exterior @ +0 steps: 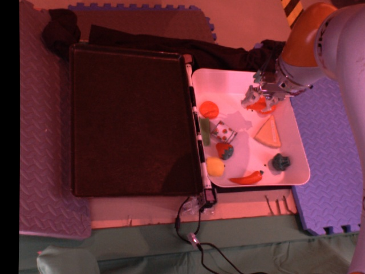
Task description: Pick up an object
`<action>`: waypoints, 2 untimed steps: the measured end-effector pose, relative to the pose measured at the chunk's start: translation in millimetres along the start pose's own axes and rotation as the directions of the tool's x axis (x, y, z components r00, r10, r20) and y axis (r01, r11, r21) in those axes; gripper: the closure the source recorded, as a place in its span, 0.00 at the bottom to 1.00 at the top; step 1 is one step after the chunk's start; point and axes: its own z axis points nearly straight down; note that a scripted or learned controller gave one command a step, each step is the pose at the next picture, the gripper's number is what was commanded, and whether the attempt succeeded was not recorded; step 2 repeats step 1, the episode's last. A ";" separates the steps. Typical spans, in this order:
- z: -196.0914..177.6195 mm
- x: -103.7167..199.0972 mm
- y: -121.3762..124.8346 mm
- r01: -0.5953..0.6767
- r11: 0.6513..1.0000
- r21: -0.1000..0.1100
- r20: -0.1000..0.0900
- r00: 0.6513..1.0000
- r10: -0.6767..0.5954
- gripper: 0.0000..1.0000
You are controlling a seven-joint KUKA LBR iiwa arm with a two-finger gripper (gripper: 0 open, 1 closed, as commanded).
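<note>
**Robot arm reaches into the white bin of toy food**

The grey arm with the orange band comes in from the right. Its gripper is over the far right part of the white bin. There is an orange-red toy right under the gripper, touching it or almost touching it. I cannot tell if the gripper holds that toy.

More toys lie in the white bin. A pale orange wedge is just near of the gripper. A dark green lump sits by the near right corner. A red chili pepper lies along the near edge. A yellow ball sits in the near left corner. A red strawberry is just beside it. A small white box with red dots is in the middle. A round orange toy is on the left side. A green stick lies along the left wall.

The dark bin is on the left.
</note>
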 end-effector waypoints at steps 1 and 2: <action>-67.3 -3.8 1.7 0.000 1.000 -0.003 0.000 1.000 0.000 1.00; -67.3 -3.8 1.7 0.000 1.000 -0.003 0.000 1.000 0.000 1.00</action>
